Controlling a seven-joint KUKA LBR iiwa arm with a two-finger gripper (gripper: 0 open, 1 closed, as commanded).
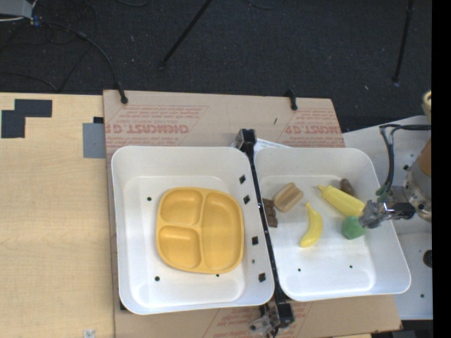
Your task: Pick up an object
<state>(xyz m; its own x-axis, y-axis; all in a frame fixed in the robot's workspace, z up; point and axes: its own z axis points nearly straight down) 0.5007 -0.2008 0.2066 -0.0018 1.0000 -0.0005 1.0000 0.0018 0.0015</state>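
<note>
Gripper point(371, 215) sits low at the right bin's point(384, 273) right side, tip touching the green ball point(352, 228) — can't tell what the jaws are doing. Just left of it: a yellow corn cob point(340, 200) lying at a slant, a brown piece point(347, 186) behind it, then a banana point(311, 226) and a tan block point(287, 197). Left bin point(134, 273) holds a yellow divided plate point(200, 229).

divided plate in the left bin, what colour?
Yellow. The divided plastic plate in the left white bin shows best in the camera view.
</note>
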